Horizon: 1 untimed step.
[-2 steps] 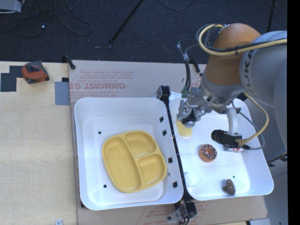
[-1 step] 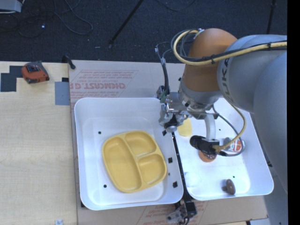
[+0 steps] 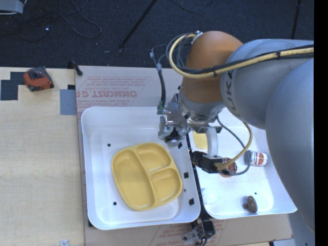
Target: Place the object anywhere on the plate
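Seemingly the bench is arranged for a short carry from one bin to the other. In the camera view, the yellow plate (image 3: pixel 146 176) lies flat in the left bin (image 3: pixel 95 137), tilted a little towards the divide between the bins. Its three compartments are bare, so a drop anywhere on it would count. The loose things sit in the right bin (image 3: pixel 279 201). A small red-and-white can (image 3: pixel 254 159) lies on its side, a brown stone-like lump (image 3: pixel 250 204) sits near the front, and a pale yellow block (image 3: pixel 201 140) is partly hidden behind the wrist. Which of these is the object meant for the plate cannot be told, and none of them is on the plate yet.

The arm reaches in from the right, its orange band bent over the shared wall of the bins and the wrist pointing down. The gripper (image 3: pixel 171 133) hangs just over the back right corner of the plate, on the left bin's side of the divide. It is too small and cluttered to tell whether it is spread or pressed together, or whether it carries anything. I judge this pose suits a release over the plate, if something is held.

An orange tape measure (image 3: pixel 38 79) rests on the wooden table (image 3: pixel 41 178), well apart from both bins.
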{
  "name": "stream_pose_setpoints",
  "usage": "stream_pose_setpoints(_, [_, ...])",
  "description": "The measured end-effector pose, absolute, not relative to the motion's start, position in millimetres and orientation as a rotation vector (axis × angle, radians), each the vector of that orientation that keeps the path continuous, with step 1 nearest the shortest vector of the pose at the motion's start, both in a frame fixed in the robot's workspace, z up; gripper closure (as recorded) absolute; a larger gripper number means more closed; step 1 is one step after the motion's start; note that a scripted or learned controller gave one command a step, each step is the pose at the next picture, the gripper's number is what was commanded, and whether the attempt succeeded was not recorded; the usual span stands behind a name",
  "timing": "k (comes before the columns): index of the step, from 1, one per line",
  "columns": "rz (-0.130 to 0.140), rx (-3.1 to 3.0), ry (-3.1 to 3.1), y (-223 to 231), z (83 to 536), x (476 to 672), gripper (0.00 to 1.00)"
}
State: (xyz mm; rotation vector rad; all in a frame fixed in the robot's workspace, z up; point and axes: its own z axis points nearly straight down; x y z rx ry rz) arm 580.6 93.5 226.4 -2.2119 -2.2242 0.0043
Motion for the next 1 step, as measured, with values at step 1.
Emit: stream_pose_setpoints(1, [0.006, -2.214, -2.224, 140.2, 230.2, 579.6, 1.00])
